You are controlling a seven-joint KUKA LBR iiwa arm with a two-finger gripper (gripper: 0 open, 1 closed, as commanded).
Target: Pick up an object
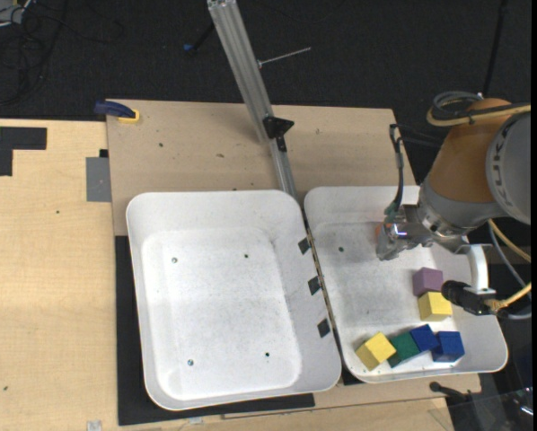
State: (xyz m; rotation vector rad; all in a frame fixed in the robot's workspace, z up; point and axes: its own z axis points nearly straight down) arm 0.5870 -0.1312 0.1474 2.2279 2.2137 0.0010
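- The bench [250, 151] carries two white bins, one at 9 o'clock [161, 214] and one at 3 o'clock [340, 214], side by side.
- The arm [470, 178] hangs over the 3 o'clock bin, likely to work its blocks.
- The claw [392, 241] sits low there; whether it is apart or together, I cannot tell.
- Six blocks cluster at that bin's 5 o'clock corner: one purple [427, 281], two yellow [435, 305] [374, 350], one green [403, 348], two blue [423, 336] [448, 346].
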